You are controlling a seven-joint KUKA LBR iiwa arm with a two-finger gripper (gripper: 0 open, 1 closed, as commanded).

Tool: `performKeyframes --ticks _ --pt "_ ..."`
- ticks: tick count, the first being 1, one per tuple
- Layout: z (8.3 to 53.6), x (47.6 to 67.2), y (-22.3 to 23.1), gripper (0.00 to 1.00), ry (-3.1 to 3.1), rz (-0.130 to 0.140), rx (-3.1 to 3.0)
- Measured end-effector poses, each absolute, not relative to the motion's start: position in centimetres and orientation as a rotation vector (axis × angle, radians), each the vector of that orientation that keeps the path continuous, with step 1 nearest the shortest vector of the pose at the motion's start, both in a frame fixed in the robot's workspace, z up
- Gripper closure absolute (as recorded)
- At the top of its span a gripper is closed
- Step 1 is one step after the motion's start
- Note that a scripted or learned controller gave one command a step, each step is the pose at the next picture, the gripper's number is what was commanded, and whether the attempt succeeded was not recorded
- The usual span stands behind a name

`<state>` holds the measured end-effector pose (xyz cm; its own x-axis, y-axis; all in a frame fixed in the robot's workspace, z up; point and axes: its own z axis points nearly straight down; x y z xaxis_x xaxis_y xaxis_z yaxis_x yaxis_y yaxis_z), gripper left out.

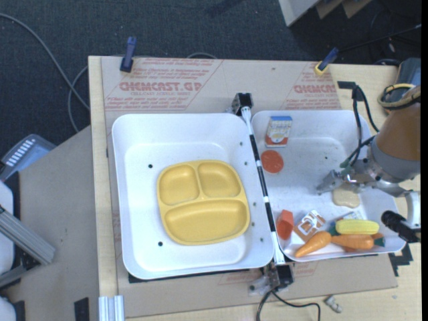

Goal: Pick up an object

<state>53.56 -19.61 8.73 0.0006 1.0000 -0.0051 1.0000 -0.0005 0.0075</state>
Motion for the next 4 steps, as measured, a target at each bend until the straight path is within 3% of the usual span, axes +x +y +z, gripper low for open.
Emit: performKeyframes --ticks 1,2,3,4 --pt "8.7 60.7 -13.4 0.0 2.22 0.008 2.215" --pt "9.8 60.7 -13.6 1.0 2.216 0.006 2.21" --pt "13.5 56.8 -18.1 1.0 2.221 -0.002 2.222" --pt "15.4 60.3 -13.2 1.0 2.22 0.001 2.218"
